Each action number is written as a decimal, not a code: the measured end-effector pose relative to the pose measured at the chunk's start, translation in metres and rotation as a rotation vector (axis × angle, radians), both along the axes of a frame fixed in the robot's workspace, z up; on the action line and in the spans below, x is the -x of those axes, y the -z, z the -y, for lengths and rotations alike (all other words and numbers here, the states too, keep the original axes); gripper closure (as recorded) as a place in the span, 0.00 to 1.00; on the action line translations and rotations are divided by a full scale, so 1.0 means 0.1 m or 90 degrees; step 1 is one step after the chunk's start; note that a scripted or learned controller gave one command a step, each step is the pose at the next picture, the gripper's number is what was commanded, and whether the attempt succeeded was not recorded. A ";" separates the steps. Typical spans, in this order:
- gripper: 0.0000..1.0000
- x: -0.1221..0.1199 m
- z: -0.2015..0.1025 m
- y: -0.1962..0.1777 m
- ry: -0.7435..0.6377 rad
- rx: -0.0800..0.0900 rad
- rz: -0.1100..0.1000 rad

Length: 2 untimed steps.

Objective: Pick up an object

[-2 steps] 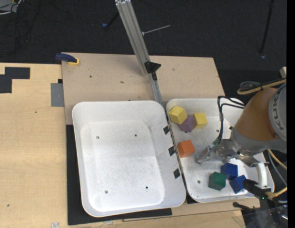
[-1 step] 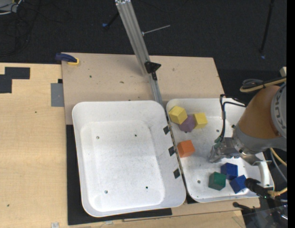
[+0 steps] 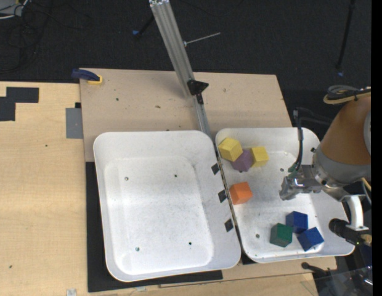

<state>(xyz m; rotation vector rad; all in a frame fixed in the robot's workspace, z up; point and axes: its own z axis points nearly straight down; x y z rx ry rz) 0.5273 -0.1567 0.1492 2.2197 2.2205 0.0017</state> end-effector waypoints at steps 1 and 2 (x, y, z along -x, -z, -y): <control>1.00 -0.01 0.04 -0.63 0.000 0.000 0.001; 1.00 -0.02 0.05 -1.15 -0.001 0.000 0.001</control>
